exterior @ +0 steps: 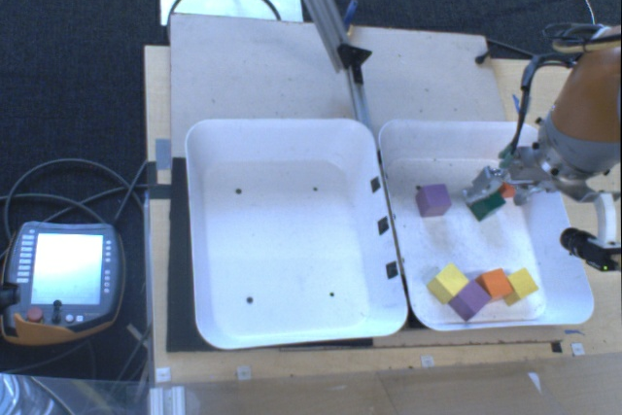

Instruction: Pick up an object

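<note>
The pincer (486, 199) is hanging over the right bin (569, 306) and seems to be pinching a green block (485, 206), the purple cube (433, 200) lying just at its 9 o'clock.

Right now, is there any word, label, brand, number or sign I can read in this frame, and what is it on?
None can be read.
Teach pendant left of the bench: its screen is washed out to a bright blank, and its buttons are too small to make out.
Small black tags between the two bins: no lettering can be made out.
Blocks, bins and claw: no markings visible.
</note>
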